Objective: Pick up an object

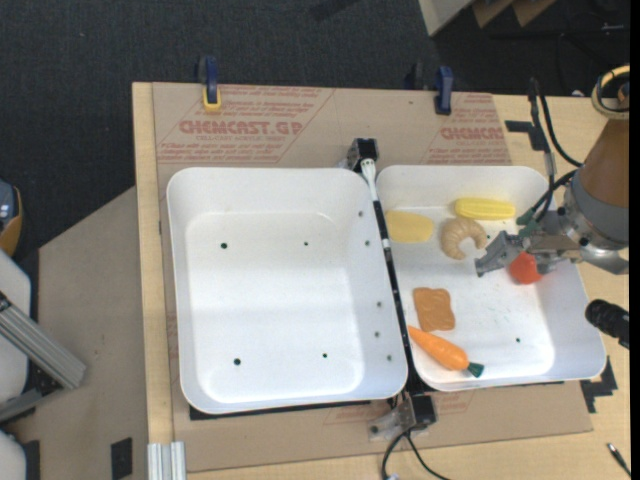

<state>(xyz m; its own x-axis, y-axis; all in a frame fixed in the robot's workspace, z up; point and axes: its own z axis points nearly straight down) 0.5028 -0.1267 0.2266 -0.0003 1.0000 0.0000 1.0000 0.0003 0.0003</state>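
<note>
Fingers (497,258) spread apart, gripping nothing, hovering in the right-hand shallow white bin (560,363) just beside the small round red object (525,269) and near the tan croissant-shaped toy (463,236). Could nudge the red piece sideways and close on air

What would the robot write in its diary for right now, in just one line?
gripper: low in right bin | beside: red object, croissant | also there: corn cob, carrot | grasp: unclear

Hand (512,256) over right bin (560,358), touching red object (526,269).
</note>
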